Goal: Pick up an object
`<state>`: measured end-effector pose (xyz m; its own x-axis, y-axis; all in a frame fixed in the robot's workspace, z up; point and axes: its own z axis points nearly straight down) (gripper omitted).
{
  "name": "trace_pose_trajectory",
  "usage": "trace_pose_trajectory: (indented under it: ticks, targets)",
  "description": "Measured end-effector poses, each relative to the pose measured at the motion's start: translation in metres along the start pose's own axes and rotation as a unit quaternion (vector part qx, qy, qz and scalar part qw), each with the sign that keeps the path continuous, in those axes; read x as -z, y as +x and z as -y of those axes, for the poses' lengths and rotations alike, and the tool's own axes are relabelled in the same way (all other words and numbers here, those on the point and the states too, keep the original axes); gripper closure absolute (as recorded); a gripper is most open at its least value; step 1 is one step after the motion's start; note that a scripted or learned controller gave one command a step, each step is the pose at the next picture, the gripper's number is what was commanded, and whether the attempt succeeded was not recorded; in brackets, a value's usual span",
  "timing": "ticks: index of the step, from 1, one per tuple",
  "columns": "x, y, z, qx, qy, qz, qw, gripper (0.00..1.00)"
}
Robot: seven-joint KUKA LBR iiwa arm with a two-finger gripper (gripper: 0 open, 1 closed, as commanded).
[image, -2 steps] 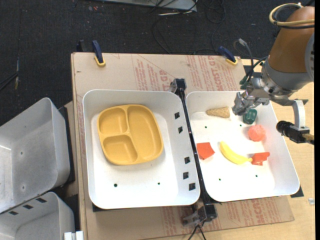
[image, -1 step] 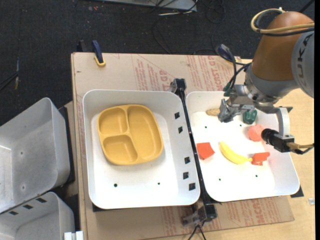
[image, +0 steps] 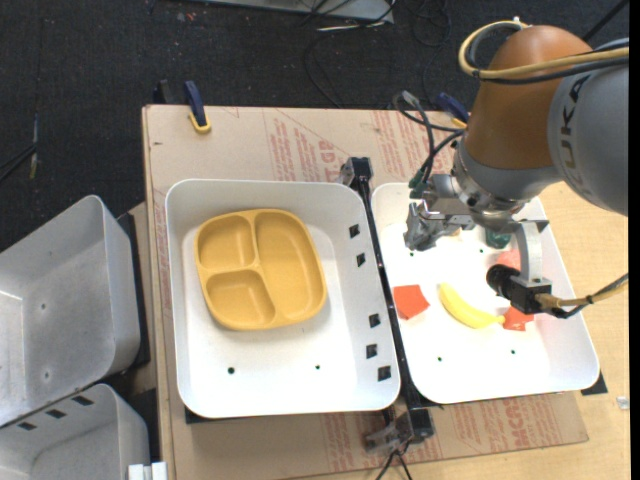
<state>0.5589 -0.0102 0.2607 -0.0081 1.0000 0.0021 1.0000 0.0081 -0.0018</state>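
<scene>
As far as I can confirm from here, the pick has not begun. The gripper (image: pixel 425 234) hangs over the right bin (image: pixel 480 373), near its far left corner, and I see nothing lifted in it. I cannot tell from this slanted view whether it is open or closed, because the wrist and its cabling crowd that spot. The things I could go for all lie in that same bin. A flat orange-red block (image: pixel 410 300) sits close to the bin's left edge, about midway along it. A yellow banana (image: pixel 466 308) lies flat just beside it, toward the middle of the bin. A small red piece (image: pixel 516 319) rests just off the banana's right end. A teal object (image: pixel 497 238) peeks out from under the wrist nearer the far edge, too covered for me to name. The left bin (image: pixel 285 373) carries a yellow divided plate (image: pixel 260 268), well apart from the gripper. I judge that all the work is left: choose a target, come down over it, close and lift. The block and banana look like the clearest candidates. The white floor under the gripper seems bare, so a straight descent here would likely close on nothing.
</scene>
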Motion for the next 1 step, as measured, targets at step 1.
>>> trace_pose_trajectory:
  ticks: [1]
  targets:
    - [-0.0004,0.0577,0.0147,0.0,0.0,0.0,1.0,1.0]
